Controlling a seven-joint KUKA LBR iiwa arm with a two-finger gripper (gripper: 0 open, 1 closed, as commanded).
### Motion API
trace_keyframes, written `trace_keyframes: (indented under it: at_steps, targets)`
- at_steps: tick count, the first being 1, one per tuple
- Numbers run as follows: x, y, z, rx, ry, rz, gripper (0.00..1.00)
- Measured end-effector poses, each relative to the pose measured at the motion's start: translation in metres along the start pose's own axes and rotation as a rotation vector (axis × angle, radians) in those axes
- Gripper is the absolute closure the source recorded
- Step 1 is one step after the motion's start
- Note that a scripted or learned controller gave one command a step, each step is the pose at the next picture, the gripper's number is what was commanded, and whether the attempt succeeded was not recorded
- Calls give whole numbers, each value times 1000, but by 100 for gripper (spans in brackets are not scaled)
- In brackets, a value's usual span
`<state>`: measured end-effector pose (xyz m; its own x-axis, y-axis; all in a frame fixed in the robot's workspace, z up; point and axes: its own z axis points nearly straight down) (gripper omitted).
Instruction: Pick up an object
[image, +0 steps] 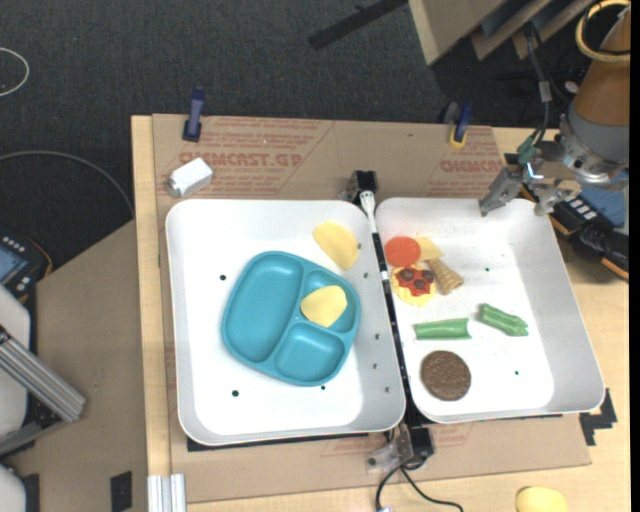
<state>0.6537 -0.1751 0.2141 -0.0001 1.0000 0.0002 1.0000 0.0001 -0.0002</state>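
Gripper (515, 190) hangs at the right bin's (575, 330) far rim; you cannot tell its state. Nearest targets: the beans (502, 320), mid-bin. Judge them light, stiff, slick plastic; grip one across its narrow middle.

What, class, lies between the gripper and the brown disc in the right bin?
Nothing visible blocks it. The gripper hovers at the right bin's far edge; the brown disc lies near the front, with green pieces beside the straight path.
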Motion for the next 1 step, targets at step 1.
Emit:
trace_keyframes:
  at_steps: [1]
  targets:
    - [24,-67,-177,-20,-4,-3,0]
